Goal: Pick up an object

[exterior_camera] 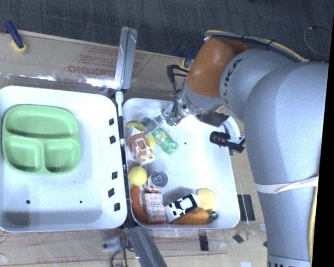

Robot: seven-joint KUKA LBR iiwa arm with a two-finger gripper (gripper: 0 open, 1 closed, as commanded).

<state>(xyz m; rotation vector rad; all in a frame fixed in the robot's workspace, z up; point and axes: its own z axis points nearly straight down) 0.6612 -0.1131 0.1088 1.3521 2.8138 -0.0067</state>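
Observation:
The right bin point(222, 164) holds a heap of small things along its left and front sides. A green packet point(165, 140) lies near the back, beside an orange-and-white carton point(141, 147) and a yellow piece point(136, 125). A yellow ball point(138, 174) and a small grey can point(158, 178) sit in the middle. At the front lie a red-and-white packet point(152, 204), a black-and-white item point(182, 205), a carrot-like orange piece point(193, 218) and a pale yellow lump point(205, 197). My gripper point(172, 116) hangs low over the bin's back, just above the green packet.
The left bin point(95, 153) holds a green divided tray point(40, 139). A metal divider post point(126, 59) rises between the bins at the back. My grey arm point(272, 127) covers the right bin's right side.

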